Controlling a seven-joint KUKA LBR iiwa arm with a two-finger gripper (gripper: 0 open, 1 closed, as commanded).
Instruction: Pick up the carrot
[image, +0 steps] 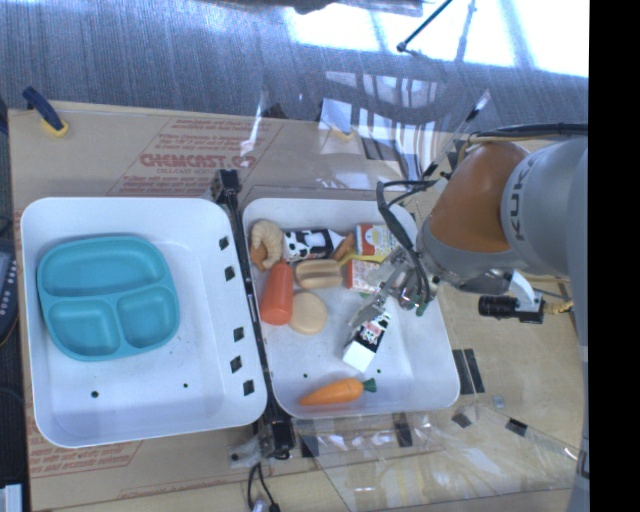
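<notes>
One fixed camera looks down aslant on both white bins (60, 420).

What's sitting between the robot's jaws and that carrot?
In the camera view, a small black-and-white bottle lies between the gripper and the carrot, then bare bin floor.

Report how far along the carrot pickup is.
Done: the arm has reached into the right bin. In hand: nothing that can be seen; the gripper hovers over the small black-and-white bottle, not the carrot. Left: move to the carrot lying at the bin's near edge, grasp and lift it.
</notes>
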